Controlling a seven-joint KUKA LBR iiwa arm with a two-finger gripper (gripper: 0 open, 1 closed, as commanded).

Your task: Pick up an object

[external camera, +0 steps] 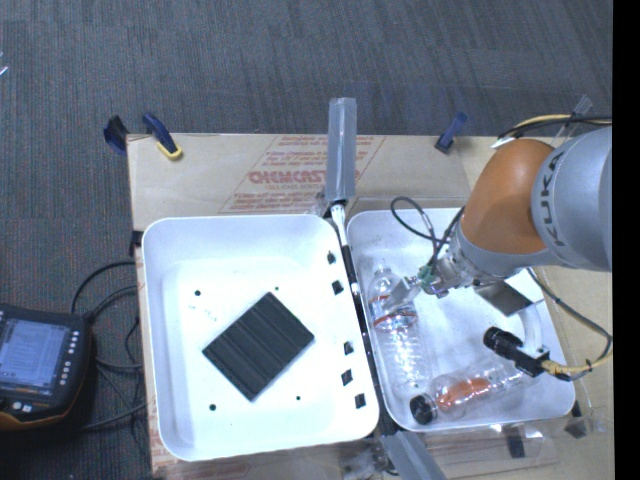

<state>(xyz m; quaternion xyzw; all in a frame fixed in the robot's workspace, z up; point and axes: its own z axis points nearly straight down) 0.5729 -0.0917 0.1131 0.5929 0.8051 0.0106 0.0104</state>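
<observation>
Cables (105,298) loop across the carpet on the far left, beside a handheld control pendant (35,363) with a lit screen that lies on the floor, well apart from the bins.

A plywood tabletop (220,173) carries both bins. Blue clamps (115,133) grip its far edge.

On the floor of the left bin (160,268) a black ridged pad (258,345) lies flat and turned at an angle. It is near the middle and touches no wall.

Small black clips (347,348) sit in a row along the edge where the two bins meet. A grey post (342,153) stands upright at the far end of that edge.

In the right bin (450,333) a clear bottle (398,333) with a red-marked label lies on its side close to the left wall, running from far to near. The tool (418,283) is low over the far end of this bottle, touching it or just beside it. I cannot tell whether the tool is open or closed, or whether it has hold of anything.

A second bottle (470,390) with something orange inside lies along the near wall. Its black cap (421,408) points left, near the first bottle's near end.

The arm (575,203) comes in from the right, and its orange band (505,213) hangs over the bin's far right part. A thin black cable arcs above the tool.
</observation>
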